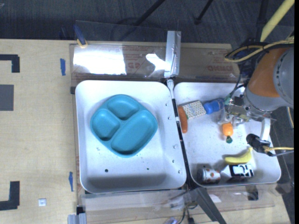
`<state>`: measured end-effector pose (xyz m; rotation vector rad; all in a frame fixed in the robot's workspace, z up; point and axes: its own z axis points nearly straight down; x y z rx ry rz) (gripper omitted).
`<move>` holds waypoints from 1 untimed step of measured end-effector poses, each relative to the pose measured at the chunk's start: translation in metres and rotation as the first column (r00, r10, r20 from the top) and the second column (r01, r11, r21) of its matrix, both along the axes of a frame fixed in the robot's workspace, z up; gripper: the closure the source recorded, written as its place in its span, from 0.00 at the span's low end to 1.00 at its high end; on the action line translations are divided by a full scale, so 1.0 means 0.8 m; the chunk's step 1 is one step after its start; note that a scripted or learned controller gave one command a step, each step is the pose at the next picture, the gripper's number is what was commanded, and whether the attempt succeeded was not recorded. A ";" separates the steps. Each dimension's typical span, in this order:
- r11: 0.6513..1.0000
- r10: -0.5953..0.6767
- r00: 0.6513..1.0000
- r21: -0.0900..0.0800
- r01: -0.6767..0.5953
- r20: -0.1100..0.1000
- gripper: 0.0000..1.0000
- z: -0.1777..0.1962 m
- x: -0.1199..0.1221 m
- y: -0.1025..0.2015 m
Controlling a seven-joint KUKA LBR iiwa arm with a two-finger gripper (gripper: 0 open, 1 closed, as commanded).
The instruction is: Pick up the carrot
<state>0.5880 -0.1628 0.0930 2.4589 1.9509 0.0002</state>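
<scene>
Carrot sits directly beneath the jaws, right bin.

Sectioned plate in left bin, carrot mid right bin, banana nearer its front, can at front wall, sponge toward back-left.

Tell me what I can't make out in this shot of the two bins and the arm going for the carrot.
- End effector, camera view: the wrist above it covers its fingers, so its state is unclear.
- Carrot: small, partly under the end effector; contact cannot be judged.
- Orange item at the right bin's left wall: partly hidden by the divider.
- Can and dark packet: labels too small to read.
- Arm: cut off by the right edge.
</scene>
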 end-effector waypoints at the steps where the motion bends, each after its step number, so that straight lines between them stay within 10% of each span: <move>1: 0.970 0.242 0.970 0.002 -0.242 -0.005 1.00 0.139 0.010 -0.010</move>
